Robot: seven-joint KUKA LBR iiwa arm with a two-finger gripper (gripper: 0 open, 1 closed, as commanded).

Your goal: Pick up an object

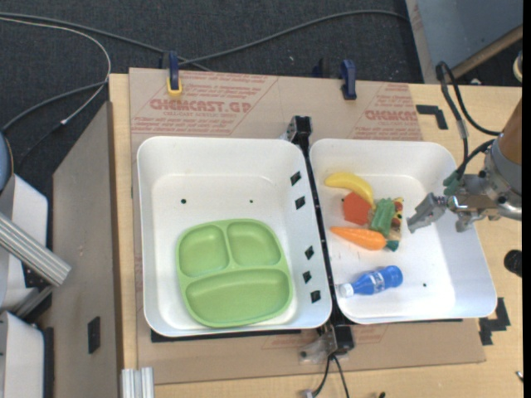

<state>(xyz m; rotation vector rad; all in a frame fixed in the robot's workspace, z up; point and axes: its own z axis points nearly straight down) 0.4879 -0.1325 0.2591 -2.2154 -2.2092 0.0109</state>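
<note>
Right now your pincer (pixel 412 219) hangs over the right bin (pixel 465 301), low and reaching in from the right edge, just beside the cluster of toys. Its fingers look spread, with nothing between them — released, as far as this angle shows.

Your candidates sit bunched near the divider: a yellow banana (pixel 350 184) at the top, a red-orange piece (pixel 356 210) under it, a green toy (pixel 384 215) touching that, and an orange carrot (pixel 358 238) lying crosswise below. That crowding probably explains the sideways approach — a straight drop would catch two things at once.

Apart from them, nearer the front wall, the blue bottle (pixel 373 281) lies on its side, probably the easier grasp.

In the left bin (pixel 158 230) a green divided plate (pixel 235 270) lies flat, well apart from the arm.
</note>
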